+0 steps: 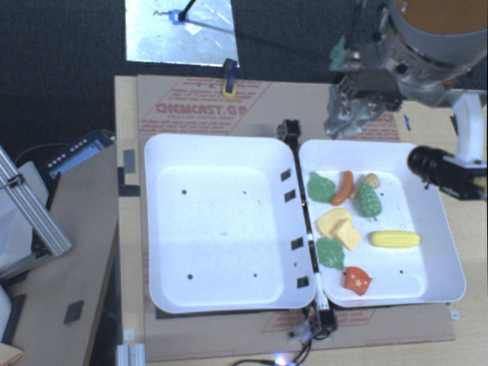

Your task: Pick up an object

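We find the arm entering from the upper right, its orange band visible at the top edge of the view. The gripper hangs above the far rim of the right bin, over the cardboard sheet rather than over the bin floor. We cannot tell from this angle how the jaws stand; nothing shows between them.

All the objects lie in the right bin. Near its far left part we note a green leafy piece, with an orange sausage just beside it, set at a slant. A small tan piece sits just beside a green bumpy vegetable. Toward the middle lies a yellow cheese wedge, with a second green leafy piece touching its near side. A corn cob lies on its side to the right of the cheese. A red piece rests nearest the front rim.

The left bin sits alongside, joined to the right one by black clips.
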Robot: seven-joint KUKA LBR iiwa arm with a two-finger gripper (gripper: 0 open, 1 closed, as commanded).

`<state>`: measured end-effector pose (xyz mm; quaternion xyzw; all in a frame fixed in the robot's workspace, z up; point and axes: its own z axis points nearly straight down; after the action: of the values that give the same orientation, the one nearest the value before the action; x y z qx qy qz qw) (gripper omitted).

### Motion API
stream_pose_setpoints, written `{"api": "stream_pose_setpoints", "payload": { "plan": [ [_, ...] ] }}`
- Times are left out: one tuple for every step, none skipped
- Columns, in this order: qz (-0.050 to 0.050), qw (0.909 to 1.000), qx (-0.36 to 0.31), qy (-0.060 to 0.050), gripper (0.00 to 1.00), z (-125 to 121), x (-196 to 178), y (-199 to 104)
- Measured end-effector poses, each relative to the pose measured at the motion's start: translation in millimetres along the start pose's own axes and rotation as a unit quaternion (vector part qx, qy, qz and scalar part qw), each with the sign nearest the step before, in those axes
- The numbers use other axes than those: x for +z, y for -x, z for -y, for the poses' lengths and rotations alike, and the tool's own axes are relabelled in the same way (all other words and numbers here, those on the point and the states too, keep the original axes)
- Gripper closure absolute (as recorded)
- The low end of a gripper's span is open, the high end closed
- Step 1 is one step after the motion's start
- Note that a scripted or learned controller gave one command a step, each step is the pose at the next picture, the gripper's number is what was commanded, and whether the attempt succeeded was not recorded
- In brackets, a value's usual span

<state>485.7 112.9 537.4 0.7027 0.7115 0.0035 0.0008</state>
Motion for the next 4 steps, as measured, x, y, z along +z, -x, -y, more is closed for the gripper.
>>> {"api": "stream_pose_setpoints", "payload": {
  "plan": [
    [0.004, 0.9999, 0.011, -0.006, 1.0, 2, 96, 127],
    [0.0, 1.0, 0.0, 0.001, 1.0, 0, 39, 47],
    [0.0, 1.0, 0.0, 0.0, 1.0, -1, 1, -37],
    [0.004, 0.9999, 0.012, -0.004, 1.0, 1, 60, 89]
  ]
}}
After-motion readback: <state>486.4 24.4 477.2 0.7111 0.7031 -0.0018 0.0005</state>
